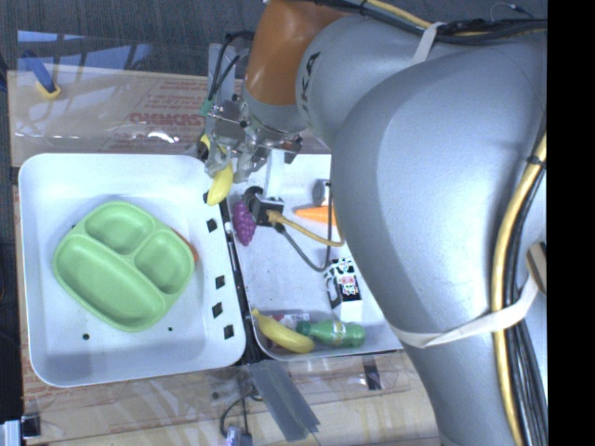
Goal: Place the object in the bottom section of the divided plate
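Claw [226,165] hangs over the seam between the two bins, holding a small yellow banana [219,185] between its fingers, the fruit tilted and dangling. Just right lie purple grapes [244,222] and a carrot [316,216] in the right bin [288,286]. Well left, the green divided plate [124,264] sits in the left bin [56,342]. Another banana [282,334] and a green bottle [333,333] lie at the right bin's near edge.

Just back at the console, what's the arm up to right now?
The end effector hangs over the divider between the two bins with a small yellow banana-like piece at its tip. The green divided plate sits in the left bin, no object visible on it. A banana, green bottle, purple grapes and carrot lie in the right bin.
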Controlling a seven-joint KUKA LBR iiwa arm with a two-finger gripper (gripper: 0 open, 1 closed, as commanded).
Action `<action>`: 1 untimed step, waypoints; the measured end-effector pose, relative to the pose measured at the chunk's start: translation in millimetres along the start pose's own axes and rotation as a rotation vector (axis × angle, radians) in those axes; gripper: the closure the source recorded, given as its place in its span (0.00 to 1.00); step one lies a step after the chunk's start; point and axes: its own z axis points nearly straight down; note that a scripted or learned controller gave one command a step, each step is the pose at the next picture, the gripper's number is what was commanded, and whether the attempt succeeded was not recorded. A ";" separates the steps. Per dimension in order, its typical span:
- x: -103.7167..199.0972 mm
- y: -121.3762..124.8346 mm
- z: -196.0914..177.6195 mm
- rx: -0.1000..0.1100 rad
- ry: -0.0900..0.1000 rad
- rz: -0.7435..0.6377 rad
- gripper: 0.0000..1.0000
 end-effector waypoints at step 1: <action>29.9 -38.5 -109.6 -0.001 0.001 -0.003 1.00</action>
